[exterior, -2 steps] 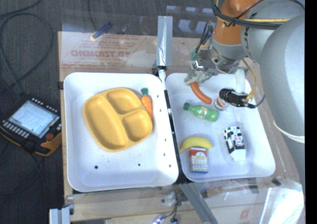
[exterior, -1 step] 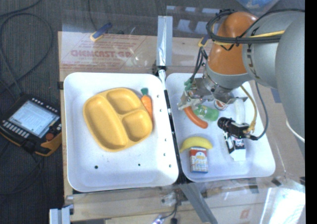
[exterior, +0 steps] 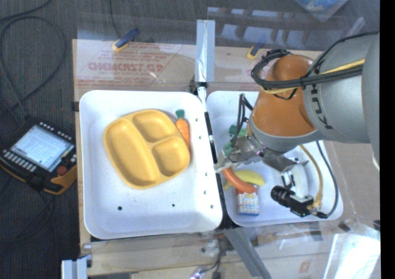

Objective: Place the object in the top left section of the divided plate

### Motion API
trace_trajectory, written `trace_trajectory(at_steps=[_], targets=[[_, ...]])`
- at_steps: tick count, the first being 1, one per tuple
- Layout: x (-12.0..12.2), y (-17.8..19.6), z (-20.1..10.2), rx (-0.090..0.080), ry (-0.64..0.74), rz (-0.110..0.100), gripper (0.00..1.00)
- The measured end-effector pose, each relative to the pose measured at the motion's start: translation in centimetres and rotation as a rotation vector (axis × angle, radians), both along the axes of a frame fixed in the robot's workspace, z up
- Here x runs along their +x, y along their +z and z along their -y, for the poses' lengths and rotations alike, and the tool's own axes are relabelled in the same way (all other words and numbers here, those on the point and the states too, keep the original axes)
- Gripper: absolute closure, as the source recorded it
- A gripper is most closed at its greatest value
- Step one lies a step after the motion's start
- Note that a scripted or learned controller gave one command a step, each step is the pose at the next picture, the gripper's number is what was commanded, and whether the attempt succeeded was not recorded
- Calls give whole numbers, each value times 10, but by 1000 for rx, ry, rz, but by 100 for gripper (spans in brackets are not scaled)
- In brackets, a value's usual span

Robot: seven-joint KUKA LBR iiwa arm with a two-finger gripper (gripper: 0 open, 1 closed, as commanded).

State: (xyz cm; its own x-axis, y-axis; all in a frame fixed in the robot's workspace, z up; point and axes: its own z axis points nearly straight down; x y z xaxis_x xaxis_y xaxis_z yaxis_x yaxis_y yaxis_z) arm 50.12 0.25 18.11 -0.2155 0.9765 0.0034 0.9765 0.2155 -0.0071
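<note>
Low over right bin [exterior: 330, 207]; arm [exterior: 321, 95]

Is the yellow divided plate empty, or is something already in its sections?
Empty. All three sections of the divided plate show bare yellow; the toy carrot lies outside, against its rim.

The divided plate [exterior: 147, 147] looks like smooth, matt yellow plastic (the white bins [exterior: 99, 210] plastic too, faintly glossy).

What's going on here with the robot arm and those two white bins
The arm's gripper hangs low over the right bin, close above a small pile of toy food: an orange piece, a yellow banana-like piece and a small box. The yellow divided plate lies in the left bin, a toy carrot at its rim.
</note>
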Motion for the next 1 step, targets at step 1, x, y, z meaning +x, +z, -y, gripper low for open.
trace_trajectory(at_steps=[1], targets=[[58,20,-52,-3,-56,1,100]])
